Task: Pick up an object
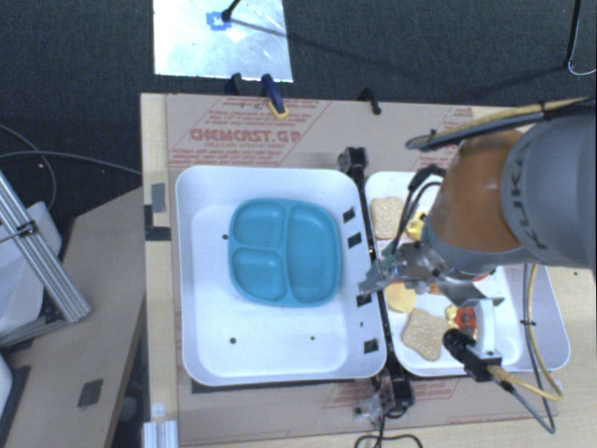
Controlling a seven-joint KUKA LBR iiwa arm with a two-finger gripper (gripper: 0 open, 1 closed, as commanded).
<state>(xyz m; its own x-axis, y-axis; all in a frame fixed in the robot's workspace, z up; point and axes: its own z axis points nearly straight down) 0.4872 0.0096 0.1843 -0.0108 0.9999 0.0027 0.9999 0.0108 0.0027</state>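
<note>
- While the arm (522, 194) reaches in from 3 o'clock in the camera view, its grey body and orange band (476, 203) cover much of the right bin (552, 343).
- At the arm's 8 o'clock end, the gripper (396, 273) hangs low over the right bin's left edge, just beside the black divider (366, 241) between the two bins.
- Whether the gripper is spread or closed cannot be told from this slant, and nothing is seen caught in it.
- The objects to pick lie in the right bin: a pale cracker (385, 216) at the gripper's 12 o'clock, near the bin's far left corner.
- A round yellow piece (401, 298) lies just beside the gripper at its 6 o'clock.
- A tan toast-shaped piece (424, 333) sits further along at 6 o'clock, toward the bin's near edge.
- A small red and orange item (465, 318) lies at 3 o'clock of the toast-shaped piece, partly hidden by the arm.
- The left bin (201, 189) lies at 9 o'clock of the gripper and holds a blue divided plate (284, 250), lying flat near its middle.
- Both bins rest on a printed cardboard sheet (242, 133).
- At 12 o'clock of the left bin, a blue clamp (273, 96) grips the cardboard's far edge, and a shiny silver sheet (219, 26) lies on the dark floor beyond it.
</note>
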